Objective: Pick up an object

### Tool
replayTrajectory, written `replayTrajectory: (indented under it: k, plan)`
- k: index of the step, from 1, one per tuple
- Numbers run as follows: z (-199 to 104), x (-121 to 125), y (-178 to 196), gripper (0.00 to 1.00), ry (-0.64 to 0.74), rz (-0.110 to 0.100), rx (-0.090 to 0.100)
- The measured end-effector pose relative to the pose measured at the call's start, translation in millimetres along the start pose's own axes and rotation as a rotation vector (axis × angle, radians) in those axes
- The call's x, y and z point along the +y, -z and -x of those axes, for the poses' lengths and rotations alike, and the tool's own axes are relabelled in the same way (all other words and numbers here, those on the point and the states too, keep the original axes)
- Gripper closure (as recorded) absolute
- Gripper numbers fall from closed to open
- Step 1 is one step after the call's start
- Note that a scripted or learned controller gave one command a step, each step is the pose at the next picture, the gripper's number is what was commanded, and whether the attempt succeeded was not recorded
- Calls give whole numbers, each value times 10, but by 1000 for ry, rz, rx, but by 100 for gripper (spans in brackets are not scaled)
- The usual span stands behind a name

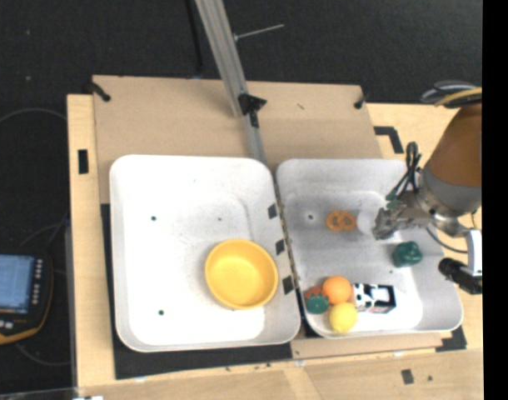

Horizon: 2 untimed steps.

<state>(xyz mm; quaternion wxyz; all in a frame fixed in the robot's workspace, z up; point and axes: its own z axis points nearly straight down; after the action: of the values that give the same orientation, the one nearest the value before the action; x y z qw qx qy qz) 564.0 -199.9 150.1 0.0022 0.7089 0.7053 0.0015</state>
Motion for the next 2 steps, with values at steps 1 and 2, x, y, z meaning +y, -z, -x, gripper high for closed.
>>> replayTrajectory:
  k: [1,2]
  plan:
    - [94,-22,585,100,-2,0,-2]
    - [108,-12,849,100,4,-3,0]
